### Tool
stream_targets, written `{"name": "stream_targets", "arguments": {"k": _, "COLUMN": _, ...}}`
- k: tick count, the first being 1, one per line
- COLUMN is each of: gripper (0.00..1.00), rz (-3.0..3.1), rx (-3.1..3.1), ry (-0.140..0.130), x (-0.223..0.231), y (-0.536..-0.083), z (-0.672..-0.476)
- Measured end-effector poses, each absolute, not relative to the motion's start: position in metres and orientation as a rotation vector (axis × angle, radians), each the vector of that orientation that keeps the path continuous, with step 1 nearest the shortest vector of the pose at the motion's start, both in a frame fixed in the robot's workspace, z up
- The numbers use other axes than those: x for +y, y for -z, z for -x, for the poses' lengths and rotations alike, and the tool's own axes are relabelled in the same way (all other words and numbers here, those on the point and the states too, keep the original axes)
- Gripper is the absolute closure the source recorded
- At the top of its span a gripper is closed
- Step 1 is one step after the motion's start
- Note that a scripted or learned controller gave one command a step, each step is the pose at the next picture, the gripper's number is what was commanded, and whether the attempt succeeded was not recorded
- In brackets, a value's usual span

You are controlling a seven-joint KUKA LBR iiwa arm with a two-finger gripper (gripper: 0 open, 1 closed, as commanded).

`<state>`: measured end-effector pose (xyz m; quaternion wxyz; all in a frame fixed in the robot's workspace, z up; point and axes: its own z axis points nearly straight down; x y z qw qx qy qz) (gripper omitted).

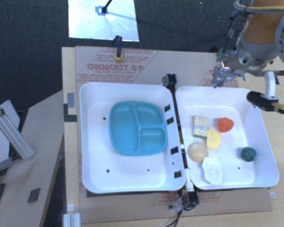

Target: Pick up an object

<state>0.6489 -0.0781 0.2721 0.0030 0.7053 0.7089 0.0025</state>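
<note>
The right bin (255,174) holds several small things: a patterned yellow-green block (200,125), a red-orange piece (225,124), a yellow piece (213,139), a tan round piece (197,152), a white fried-egg shape (212,170) and a dark green ball (248,153). My gripper (221,78) hangs above the far edge of the right bin, well clear of all of them. Nothing is between its fingers.
The left bin (92,174) holds a blue divided tray (137,128). A black clip row (176,131) runs along the seam between the bins. A shiny metal sheet (102,12) lies beyond the bench, and a yellow-black clamp (118,48) stands at the far edge.
</note>
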Motion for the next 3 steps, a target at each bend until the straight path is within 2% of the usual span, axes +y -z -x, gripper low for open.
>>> {"name": "stream_targets", "arguments": {"k": 3, "gripper": 1.0, "rz": -2.211, "rx": 2.233, "ry": -0.003, "x": 0.079, "y": -0.225, "z": -0.644}}
